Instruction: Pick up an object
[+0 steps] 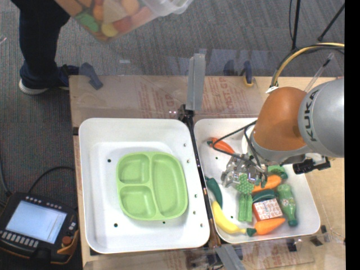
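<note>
1. The pincer (243,176) hangs low over the right bin (312,204), under the orange band (281,120) of the grey arm (326,122); how it is set I cannot tell, for metal and toys run together there.
2. Right beneath it stands a green corn-like toy (245,198), upright in the view; whether the pincer touches it is unclear.
3. Just beside lie an orange carrot (269,183), a red-and-white box (267,209), a green bottle (287,204) and a second carrot (269,226) near the front rim.
4. A yellow banana (226,220) lies at the front left of that bin, a dark green vegetable (214,190) above it; another orange piece (224,146) sits toward the back.
5. The left bin (95,207) holds a green divided plate (152,185); both bins rest on the bench (129,97).
</note>
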`<state>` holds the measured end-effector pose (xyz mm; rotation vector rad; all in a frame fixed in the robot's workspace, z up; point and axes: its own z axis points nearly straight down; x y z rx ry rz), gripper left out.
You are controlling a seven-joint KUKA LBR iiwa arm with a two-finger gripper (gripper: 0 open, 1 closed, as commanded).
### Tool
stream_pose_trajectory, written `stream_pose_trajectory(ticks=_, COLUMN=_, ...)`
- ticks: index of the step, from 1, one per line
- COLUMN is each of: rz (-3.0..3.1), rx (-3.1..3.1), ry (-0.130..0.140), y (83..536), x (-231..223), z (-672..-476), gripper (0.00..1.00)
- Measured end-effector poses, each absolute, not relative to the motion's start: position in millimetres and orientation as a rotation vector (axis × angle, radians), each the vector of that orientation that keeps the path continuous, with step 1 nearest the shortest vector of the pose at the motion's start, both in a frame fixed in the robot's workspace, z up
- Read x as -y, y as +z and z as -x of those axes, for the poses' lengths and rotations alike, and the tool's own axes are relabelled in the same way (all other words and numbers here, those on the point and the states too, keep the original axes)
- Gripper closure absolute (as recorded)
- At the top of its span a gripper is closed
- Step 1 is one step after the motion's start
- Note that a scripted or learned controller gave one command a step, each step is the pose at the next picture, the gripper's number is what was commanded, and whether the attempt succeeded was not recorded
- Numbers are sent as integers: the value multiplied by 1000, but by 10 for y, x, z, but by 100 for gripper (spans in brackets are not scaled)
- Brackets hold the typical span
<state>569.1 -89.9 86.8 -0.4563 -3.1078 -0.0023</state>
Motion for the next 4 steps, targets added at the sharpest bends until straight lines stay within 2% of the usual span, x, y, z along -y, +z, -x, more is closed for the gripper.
stream_pose_trajectory(ticks=1, rz=455, rx=3108, ry=-2, y=871, x=899, z=-5692, gripper=0)
stream_pose_trajectory(ticks=2, rz=532, rx=3099, ry=-2, y=880, x=1029, z=-6287, gripper=0)
stream_pose_trajectory(ticks=3, rz=638, rx=3077, ry=0, y=881, x=1581, z=-6014, gripper=0)
stream_pose_trajectory(ticks=4, rz=809, rx=3035, ry=-2, y=869, x=1487, z=-5331, gripper=0)
